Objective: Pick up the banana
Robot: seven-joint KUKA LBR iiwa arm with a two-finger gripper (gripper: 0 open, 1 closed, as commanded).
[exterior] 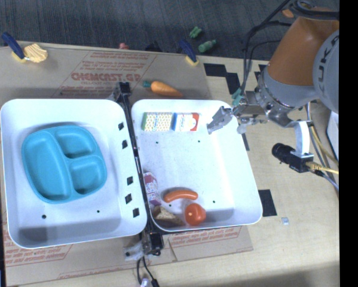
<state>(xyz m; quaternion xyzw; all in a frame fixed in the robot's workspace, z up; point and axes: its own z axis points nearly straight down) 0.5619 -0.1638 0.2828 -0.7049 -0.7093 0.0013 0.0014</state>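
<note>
My gripper (218,121) hangs over the far right corner of the right bin (241,178), with nothing visibly held. Just left of it, a flat box (170,122) with yellow, blue and red panels lies against the bin's far wall. In the near left corner of this bin sit an orange-red sausage (180,194), a red tomato (194,213) and a pale brownish thing (164,214) that I cannot identify. A small reddish packet (149,181) leans on the bin's left wall above them.
The left bin (11,160) holds a blue divided tray (62,162). An orange carrot (164,88) lies on the cardboard behind the right bin. A yellowish lump (35,54) sits by a blue clamp at the far left corner.
</note>
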